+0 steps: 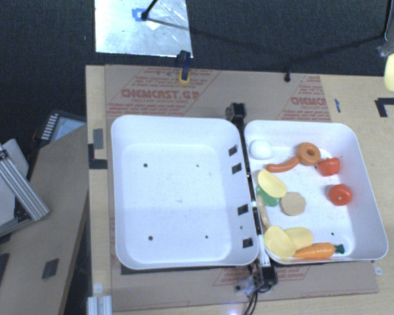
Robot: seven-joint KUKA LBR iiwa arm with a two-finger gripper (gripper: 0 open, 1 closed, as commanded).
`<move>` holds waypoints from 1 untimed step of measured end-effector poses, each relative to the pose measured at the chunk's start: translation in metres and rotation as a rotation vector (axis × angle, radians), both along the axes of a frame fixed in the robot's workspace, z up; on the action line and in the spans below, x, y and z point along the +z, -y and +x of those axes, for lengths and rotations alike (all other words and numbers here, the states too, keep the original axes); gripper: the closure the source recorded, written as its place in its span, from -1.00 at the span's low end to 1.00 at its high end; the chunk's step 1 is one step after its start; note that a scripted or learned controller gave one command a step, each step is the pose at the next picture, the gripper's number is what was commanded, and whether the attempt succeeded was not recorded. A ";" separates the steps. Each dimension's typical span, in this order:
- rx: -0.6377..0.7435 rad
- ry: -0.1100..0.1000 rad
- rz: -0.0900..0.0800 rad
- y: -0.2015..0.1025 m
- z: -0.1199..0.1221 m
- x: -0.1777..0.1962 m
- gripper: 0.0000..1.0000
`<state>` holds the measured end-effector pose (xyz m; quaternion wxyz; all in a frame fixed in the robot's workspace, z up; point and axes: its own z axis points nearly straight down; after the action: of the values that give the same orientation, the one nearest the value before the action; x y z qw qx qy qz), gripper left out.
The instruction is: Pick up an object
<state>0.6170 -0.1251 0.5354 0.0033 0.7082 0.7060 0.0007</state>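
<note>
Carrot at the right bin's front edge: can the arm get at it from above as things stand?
Probably yes. The carrot lies uncovered, nothing over it, but it touches a yellow piece and sits close to the right bin's front wall.

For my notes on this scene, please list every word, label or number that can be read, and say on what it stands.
"CHEMCAST GP": red print on the brown protective sheet under the two bins, above the left white bin.
A second red print on that sheet, above the right white bin: same style, too blurred to read surely.
Red print at the sheet's front edge: too small to read.
</note>
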 end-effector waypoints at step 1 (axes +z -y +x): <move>0.001 0.001 -0.001 0.079 0.047 0.000 1.00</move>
<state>0.6637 -0.2044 0.5359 0.0042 0.7078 0.7064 0.0008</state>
